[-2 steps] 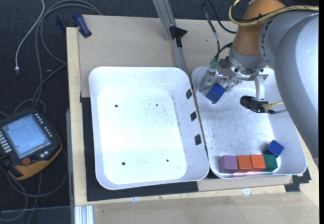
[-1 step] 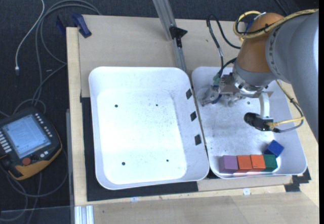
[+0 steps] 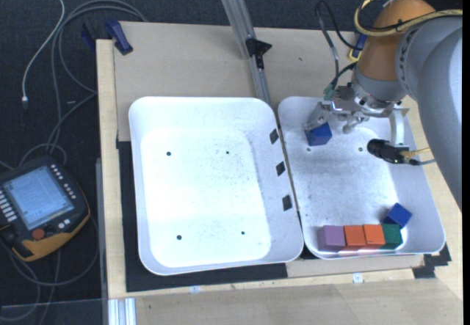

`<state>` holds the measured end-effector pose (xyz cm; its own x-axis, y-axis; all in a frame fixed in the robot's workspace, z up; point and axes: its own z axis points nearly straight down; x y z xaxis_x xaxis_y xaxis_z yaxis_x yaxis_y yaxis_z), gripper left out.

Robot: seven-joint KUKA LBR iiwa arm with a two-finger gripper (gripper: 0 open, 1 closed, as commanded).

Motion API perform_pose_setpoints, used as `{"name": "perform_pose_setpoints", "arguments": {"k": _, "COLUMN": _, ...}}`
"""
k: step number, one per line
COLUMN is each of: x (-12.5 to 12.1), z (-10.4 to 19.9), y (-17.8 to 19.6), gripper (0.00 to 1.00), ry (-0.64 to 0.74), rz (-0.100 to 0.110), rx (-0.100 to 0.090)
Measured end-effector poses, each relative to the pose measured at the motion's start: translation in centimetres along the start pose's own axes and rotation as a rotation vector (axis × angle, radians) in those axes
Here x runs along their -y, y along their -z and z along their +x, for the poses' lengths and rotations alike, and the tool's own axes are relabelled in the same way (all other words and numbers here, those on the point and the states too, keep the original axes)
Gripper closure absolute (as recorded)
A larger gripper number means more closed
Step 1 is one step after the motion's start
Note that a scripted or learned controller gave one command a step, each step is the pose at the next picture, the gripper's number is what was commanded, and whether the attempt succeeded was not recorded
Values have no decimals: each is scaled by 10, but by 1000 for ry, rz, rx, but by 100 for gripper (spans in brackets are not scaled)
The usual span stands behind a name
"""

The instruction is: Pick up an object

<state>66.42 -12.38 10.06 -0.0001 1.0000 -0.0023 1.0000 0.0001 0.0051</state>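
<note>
From the overhead camera view I have the gripper (image 3: 323, 124) low over the far end of the right bin (image 3: 345, 191), and a blue cube (image 3: 318, 133) sits right at its tip, tilted on a corner and seemingly pinched between the fingers, so I read the grip as closed on that cube, though the hold looks shallow and off-square. To do this step well I would lift straight up and slowly, keep the wrist steady, and watch whether the cube rides with the fingers or slips back to the bin floor; a skewed hold like this one could easily twist loose. The rest of the bin's contents lie well apart at the near wall: a purple block (image 3: 334, 236), an orange block (image 3: 355, 235), a red block (image 3: 373, 235) and a green block (image 3: 392, 236) in a touching row, with a second blue block (image 3: 399, 213) just behind the green one. None of them crowds the lift. A black fitting (image 3: 383, 150) hanging off the arm near the wrist is what I would mind, along with the slanted aluminium post (image 3: 233, 4) just beyond the bin's far rim. The left bin (image 3: 147, 118) lies beside it
</note>
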Motion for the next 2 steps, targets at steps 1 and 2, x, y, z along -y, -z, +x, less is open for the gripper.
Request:
{"name": "perform_pose_setpoints", "arguments": {"k": 1, "x": 21, "z": -27, "y": 123, "gripper": 0, "ry": -1, "rz": -5, "rx": 1}}
{"name": "perform_pose_setpoints", "arguments": {"k": 2, "x": 17, "z": -8, "y": 25, "gripper": 0, "ry": 2, "rz": 14, "rx": -5}}
